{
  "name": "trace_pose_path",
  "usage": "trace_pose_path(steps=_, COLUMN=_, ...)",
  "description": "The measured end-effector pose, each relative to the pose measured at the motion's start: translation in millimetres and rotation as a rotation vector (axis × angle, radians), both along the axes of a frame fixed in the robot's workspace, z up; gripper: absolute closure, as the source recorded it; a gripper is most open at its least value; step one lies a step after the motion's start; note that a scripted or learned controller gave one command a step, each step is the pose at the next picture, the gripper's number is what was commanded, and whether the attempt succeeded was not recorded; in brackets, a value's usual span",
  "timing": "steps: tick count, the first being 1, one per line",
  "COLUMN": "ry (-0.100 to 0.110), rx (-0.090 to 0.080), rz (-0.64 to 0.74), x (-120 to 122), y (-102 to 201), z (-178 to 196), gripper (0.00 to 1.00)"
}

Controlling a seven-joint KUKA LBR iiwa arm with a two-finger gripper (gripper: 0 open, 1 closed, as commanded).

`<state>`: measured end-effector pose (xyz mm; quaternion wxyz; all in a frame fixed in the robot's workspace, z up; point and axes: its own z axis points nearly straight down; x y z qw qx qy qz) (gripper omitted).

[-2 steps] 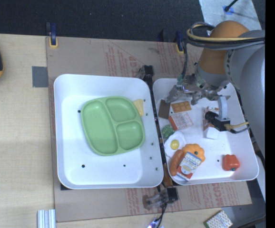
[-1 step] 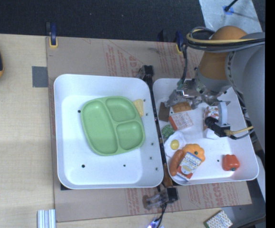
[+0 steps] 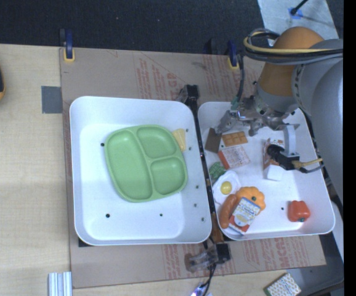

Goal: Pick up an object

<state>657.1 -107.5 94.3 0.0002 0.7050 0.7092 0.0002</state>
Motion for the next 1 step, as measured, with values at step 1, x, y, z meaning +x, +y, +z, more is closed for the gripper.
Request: trace_pose_path(steps=1, ry=-0.002, rx=-0.003, rz=-0.001, x=-14.7, y=12.6, z=0.3, gripper=0.00)
